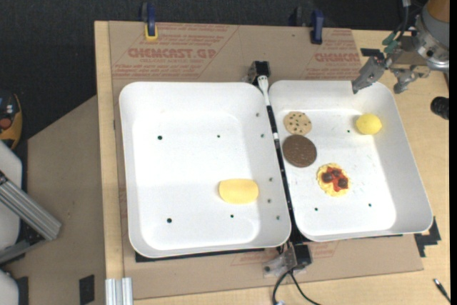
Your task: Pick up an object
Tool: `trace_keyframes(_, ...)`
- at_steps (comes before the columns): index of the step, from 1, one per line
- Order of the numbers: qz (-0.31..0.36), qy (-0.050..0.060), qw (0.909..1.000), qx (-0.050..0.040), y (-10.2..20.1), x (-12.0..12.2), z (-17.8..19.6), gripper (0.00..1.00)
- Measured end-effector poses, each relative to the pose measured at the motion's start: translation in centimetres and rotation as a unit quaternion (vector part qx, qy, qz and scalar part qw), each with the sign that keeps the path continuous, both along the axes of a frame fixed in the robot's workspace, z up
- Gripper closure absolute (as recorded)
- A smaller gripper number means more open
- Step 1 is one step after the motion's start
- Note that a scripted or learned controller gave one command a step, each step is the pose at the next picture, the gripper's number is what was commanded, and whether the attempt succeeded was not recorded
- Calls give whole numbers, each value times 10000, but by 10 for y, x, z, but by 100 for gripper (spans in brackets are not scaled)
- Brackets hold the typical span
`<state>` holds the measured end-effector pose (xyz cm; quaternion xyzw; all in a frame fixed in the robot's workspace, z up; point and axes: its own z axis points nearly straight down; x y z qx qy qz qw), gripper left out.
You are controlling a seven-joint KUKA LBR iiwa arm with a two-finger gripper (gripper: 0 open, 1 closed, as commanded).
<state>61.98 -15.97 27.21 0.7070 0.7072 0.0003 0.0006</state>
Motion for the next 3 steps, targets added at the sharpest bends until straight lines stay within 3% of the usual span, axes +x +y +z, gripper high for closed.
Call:
trace_keyframes(1,-29,46,10000,8,-67,-33,-131,0)
trace_keyframes(2,-7,-14,10000,-9,-65,-29,-113,100)
trace_keyframes(3,-19,38,10000,19,-64,-119,-101,100)
